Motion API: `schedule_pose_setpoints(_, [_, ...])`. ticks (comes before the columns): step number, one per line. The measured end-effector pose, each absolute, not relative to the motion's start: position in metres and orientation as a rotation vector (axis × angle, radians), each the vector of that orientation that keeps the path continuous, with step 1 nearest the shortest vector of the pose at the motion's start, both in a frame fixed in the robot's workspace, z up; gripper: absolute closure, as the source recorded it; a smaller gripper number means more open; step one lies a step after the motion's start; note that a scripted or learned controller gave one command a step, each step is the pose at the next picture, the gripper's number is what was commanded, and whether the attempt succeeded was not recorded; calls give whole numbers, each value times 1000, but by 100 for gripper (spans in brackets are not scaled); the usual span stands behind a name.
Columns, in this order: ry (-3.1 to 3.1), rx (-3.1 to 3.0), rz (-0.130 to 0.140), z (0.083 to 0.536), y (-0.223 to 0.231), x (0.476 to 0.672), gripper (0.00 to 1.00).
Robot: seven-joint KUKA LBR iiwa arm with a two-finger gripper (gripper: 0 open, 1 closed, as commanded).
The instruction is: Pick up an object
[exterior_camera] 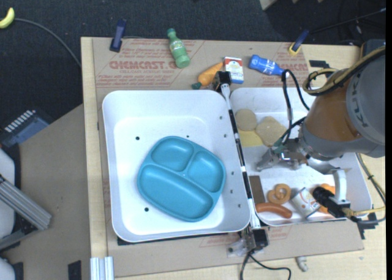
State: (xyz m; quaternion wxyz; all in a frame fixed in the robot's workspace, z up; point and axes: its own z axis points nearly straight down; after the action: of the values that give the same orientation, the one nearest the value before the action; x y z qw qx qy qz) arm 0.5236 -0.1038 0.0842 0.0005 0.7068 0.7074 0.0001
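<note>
The right bin (361, 181) holds two tan round pieces (246, 118) (269, 129), a pale yellow slab (250, 139), a brown pretzel (280, 193), a red sausage (274, 211), a small can (304, 202) and an orange piece (328, 189). My gripper (267, 161) is low in the middle of this bin, just below the tan pieces and above the pretzel. Nothing is visibly held in it. The arm's grey and orange body (334, 119) covers the bin's right part.
The left bin (122, 119) carries a blue divided plate (180, 177). Behind the bins on the board lie a green bottle (178, 48), a blue bottle (264, 65), a small carton (233, 69), an orange toy (210, 73) and a blue clip (117, 35). Black cables (288, 89) loop over the right bin's back.
</note>
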Motion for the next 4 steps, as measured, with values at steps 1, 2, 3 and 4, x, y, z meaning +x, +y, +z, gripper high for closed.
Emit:
schedule_pose_setpoints(1, [2221, 2223, -2, 84, -153, 478, 0])
schedule_pose_setpoints(2, [2223, 2219, 2, 88, -99, 544, 0])
schedule_pose_setpoints(3, [2219, 2218, 2, 139, -153, 645, 0])
schedule_pose_setpoints(4, [2224, 2221, -1, 125, -114, 578, 0])
